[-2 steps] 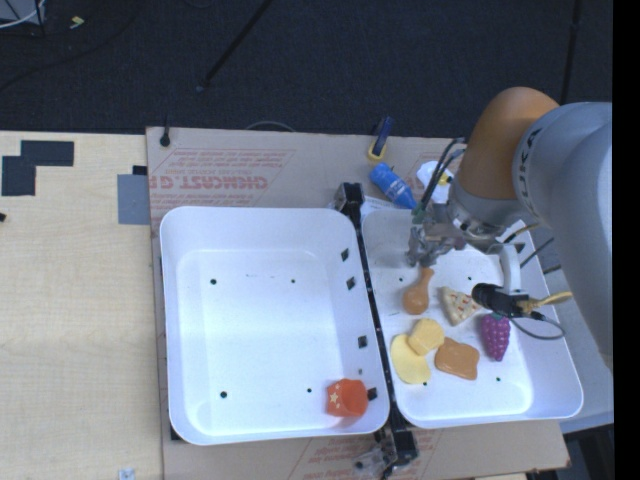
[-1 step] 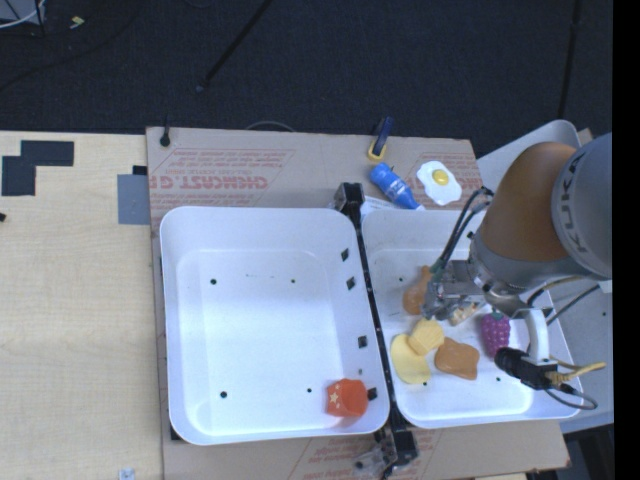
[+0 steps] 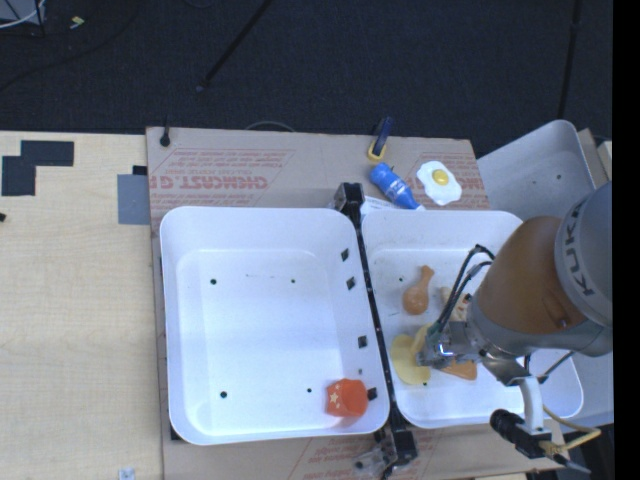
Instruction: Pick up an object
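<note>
Orange block (image 3: 347, 397), drumstick (image 3: 420, 289), fried egg (image 3: 438, 181), blue bottle (image 3: 394, 187)

**Count across bench and bins**

We count two white bins: left bin (image 3: 190, 268), right bin (image 3: 450, 230). One orange block (image 3: 347, 397) in the left. In the right, one drumstick toy (image 3: 420, 290), one yellow flat piece (image 3: 407, 359), one orange piece (image 3: 461, 371), partly hidden. Behind the bins: one blue bottle (image 3: 394, 186), one fried-egg toy (image 3: 438, 182), one blue-and-yellow tool (image 3: 380, 140).
</note>
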`<state>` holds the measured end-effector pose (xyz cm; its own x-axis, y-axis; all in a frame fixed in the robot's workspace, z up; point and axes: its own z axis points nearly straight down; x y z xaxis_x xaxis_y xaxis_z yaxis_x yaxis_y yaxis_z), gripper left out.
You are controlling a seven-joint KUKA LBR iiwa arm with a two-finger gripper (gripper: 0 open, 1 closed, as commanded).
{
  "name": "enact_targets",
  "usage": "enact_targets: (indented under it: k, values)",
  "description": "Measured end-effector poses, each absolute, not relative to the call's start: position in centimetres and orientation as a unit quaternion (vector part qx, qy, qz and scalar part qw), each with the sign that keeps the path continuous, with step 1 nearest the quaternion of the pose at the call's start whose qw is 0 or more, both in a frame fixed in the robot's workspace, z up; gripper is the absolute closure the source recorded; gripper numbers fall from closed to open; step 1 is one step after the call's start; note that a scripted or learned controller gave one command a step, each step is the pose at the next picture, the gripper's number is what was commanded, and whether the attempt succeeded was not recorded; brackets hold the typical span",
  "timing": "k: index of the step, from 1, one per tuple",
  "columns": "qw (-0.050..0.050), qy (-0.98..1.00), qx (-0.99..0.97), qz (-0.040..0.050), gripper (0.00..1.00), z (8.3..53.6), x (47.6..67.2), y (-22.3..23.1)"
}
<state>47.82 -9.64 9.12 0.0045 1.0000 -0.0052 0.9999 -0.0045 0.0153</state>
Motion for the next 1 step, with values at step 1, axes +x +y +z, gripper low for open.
enact_targets:
  k: [1]
  values:
    - [0.001,0.707,0.707,0.0002,1.00,11.15,54.05,-9.38]
